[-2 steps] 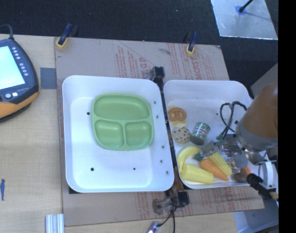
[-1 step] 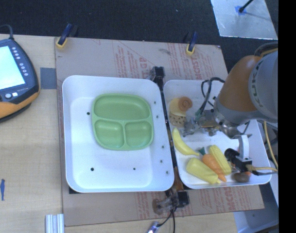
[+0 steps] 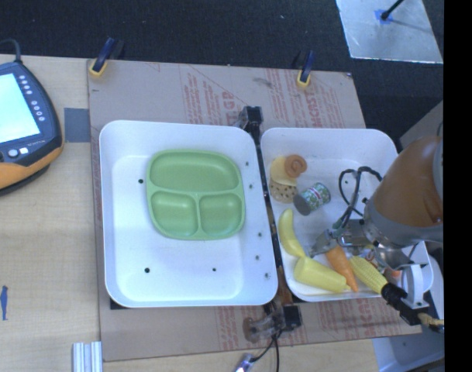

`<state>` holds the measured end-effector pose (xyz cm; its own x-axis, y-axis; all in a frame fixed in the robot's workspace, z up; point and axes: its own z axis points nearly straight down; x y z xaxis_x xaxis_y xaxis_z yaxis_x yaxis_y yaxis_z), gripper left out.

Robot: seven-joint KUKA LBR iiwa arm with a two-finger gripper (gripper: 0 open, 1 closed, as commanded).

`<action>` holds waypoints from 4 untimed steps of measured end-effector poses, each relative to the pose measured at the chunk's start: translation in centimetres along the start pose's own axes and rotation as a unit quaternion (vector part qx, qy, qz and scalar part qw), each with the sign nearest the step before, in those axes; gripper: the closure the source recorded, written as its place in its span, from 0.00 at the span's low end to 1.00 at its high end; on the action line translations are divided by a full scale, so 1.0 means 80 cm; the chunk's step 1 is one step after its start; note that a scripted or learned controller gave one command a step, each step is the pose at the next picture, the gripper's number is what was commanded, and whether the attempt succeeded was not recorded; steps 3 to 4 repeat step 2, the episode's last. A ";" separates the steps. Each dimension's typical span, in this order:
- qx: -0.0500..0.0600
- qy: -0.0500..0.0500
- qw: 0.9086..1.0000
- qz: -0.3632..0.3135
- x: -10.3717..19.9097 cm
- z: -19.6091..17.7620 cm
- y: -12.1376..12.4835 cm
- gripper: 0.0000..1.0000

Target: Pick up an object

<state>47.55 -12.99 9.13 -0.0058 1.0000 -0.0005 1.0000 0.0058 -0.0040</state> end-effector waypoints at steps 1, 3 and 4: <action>0.000 0.000 1.000 -0.003 -0.001 -0.013 0.001 1.00; -0.001 0.001 1.000 0.000 0.076 -0.126 0.002 1.00; -0.001 0.001 1.000 0.000 0.076 -0.126 0.002 1.00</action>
